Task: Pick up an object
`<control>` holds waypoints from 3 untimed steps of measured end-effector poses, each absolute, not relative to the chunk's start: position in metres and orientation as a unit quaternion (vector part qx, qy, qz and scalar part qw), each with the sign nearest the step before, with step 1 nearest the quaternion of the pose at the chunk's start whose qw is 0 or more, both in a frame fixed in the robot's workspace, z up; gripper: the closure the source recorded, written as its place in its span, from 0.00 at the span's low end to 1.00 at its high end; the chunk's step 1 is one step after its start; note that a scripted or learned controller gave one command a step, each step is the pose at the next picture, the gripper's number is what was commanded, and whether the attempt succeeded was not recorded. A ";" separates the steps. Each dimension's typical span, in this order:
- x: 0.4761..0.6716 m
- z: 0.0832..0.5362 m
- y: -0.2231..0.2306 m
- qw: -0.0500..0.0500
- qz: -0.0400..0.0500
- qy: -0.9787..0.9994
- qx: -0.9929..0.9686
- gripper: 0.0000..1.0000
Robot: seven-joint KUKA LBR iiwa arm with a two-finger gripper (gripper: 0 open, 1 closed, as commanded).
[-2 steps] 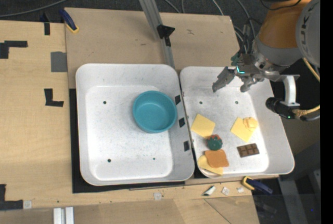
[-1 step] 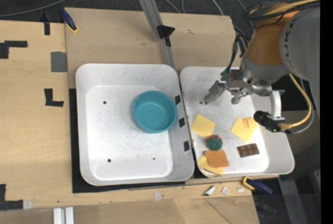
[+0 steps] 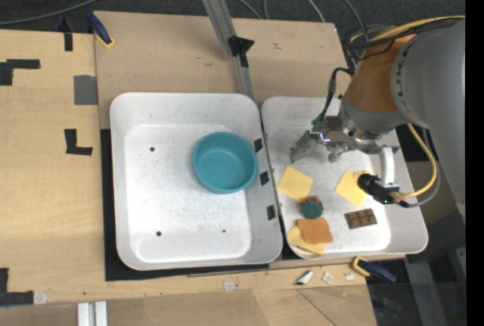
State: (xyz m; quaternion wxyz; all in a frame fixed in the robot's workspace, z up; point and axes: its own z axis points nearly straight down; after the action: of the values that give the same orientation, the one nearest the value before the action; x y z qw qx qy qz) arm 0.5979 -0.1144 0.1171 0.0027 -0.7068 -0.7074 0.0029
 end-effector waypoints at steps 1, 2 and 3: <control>0.598 0.089 -0.114 0.000 0.001 -0.708 -0.706 0.00; 0.598 0.098 -0.113 0.001 0.001 -0.708 -0.706 1.00; 0.594 0.142 -0.117 -0.001 0.000 -0.707 -0.707 1.00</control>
State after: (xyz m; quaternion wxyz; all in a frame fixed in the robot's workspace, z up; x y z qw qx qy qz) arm 0.5943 -0.1175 0.1421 -0.0007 -0.7071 -0.7072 -0.0005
